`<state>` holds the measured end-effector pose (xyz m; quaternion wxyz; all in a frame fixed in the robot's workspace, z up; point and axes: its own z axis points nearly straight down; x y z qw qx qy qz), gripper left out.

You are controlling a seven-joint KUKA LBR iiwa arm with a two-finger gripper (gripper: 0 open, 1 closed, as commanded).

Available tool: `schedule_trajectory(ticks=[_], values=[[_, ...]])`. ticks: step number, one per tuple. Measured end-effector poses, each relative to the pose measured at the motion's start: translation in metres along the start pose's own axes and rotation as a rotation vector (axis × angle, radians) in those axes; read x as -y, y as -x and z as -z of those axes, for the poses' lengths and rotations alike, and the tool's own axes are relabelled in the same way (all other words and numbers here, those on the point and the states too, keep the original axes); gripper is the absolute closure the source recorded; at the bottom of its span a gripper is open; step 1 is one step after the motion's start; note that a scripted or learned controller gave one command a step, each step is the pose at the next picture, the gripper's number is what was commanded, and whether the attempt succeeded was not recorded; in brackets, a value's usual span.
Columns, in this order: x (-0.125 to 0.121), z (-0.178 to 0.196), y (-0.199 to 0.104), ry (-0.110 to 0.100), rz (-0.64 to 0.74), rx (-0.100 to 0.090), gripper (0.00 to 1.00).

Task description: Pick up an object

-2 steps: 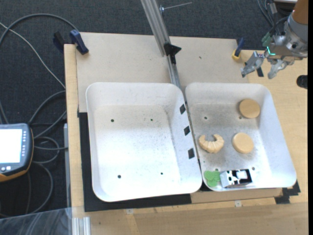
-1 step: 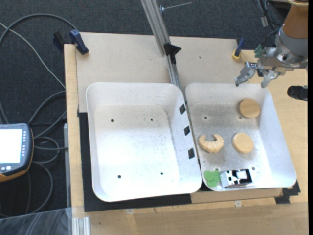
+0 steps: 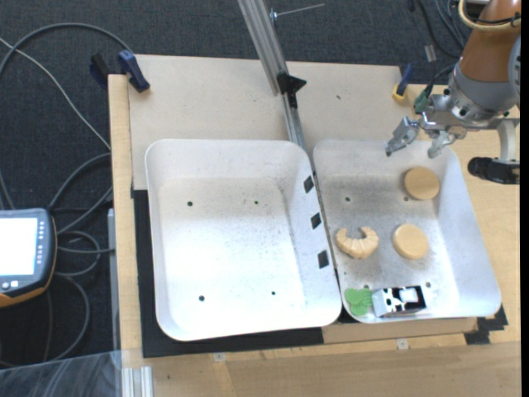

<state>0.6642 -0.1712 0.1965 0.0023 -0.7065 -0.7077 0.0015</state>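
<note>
The round biscuit (image 3: 421, 183) lies free at two o'clock in the right bin (image 3: 471, 222), nearest the pincer (image 3: 418, 140), which hangs open and empty just above, ready to drop on it.

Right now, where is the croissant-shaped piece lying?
The croissant-shaped piece lies in the right bin, toward its left wall, beside a round tan disc and above the green item at the front edge.
</note>
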Motion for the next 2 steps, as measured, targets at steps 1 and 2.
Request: schedule_trajectory(ticks=[1, 2], values=[[-0.009, -0.049, -0.004, -0.001, 0.0, 0.0, 0.0], [-0.011, -0.033, -0.004, 0.007, 0.002, 0.002, 1.0]])
